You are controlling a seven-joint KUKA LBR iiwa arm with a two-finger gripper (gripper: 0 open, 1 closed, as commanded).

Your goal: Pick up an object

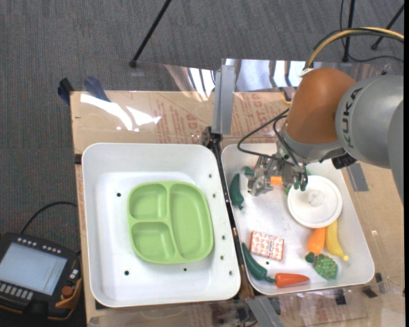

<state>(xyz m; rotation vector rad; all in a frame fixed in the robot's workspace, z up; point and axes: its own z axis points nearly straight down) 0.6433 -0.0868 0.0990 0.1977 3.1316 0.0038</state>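
Note:
My gripper (278, 182) hangs low over the back of the right bin (365, 251), its fingers (257, 183) spread open. A small orange piece (277, 180) shows in the gap between them, and neither finger visibly presses on it. A white round dish (315, 201) lies just right of the gripper. A dark green vegetable (236, 191) lies just left of it by the bin wall. Nearer the front lie a red-and-white packet (267, 246), an orange carrot (315, 240), a yellow banana (336, 241), a broccoli (325, 266), a red carrot (291, 278) and a green cucumber (256, 266).
The left bin (102, 251) holds a light green divided plate (170, 221). A raised divider (225, 203) separates the two bins. The grey arm with its orange band (320, 107) crosses over the right bin's back right corner. A teach pendant (31, 271) rests at the lower left.

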